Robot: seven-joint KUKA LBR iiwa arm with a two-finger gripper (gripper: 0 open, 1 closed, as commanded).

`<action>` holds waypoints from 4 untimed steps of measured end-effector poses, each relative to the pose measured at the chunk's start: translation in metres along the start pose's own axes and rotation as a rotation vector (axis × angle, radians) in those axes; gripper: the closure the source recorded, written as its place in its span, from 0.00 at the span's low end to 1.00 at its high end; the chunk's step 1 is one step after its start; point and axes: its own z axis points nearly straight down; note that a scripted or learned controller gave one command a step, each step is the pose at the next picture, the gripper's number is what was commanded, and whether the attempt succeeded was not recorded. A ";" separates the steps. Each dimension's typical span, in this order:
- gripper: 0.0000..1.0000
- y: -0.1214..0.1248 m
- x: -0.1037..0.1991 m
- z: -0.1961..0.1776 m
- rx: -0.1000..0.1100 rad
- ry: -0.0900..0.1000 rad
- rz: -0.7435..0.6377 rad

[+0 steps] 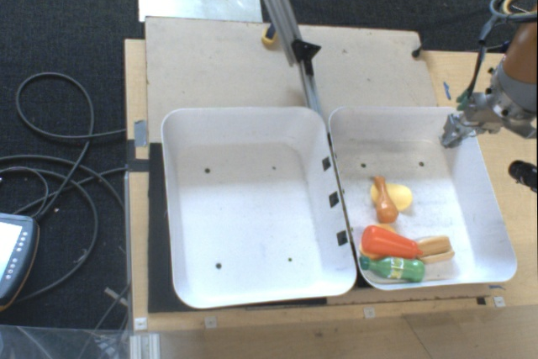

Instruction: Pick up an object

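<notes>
Gripper (pixel 454 133): at the far right rim of the right bin (pixel 496 223), above the wall, holding nothing visible; whether open or closed, cannot tell. Objects: carrot (pixel 389 243), bottle (pixel 395 268), hot dog (pixel 435 247) and drumstick (pixel 384 201), clustered near, well apart from the gripper. Risk: packed items, so a descent may nudge neighbours or clip the bin wall.

Shallow white plastic bins: two, the left bin (pixel 181 181) and the right bin (pixel 483 181).
Orange carrot-shaped toy (pixel 389 243): one.
Green bottle-shaped toy with a yellow band (pixel 393 268): one.
Tan hot-dog bun toy (pixel 435 248): one.
Orange-brown drumstick-shaped toy (pixel 384 201): one.
Pale yellow rounded toy (pixel 403 197): one.
</notes>
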 end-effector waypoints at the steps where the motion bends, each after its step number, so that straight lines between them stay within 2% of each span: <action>1: 1.00 0.002 -0.001 -0.033 0.002 0.001 -0.003; 4: 1.00 -0.022 0.139 -0.047 0.007 0.005 -0.009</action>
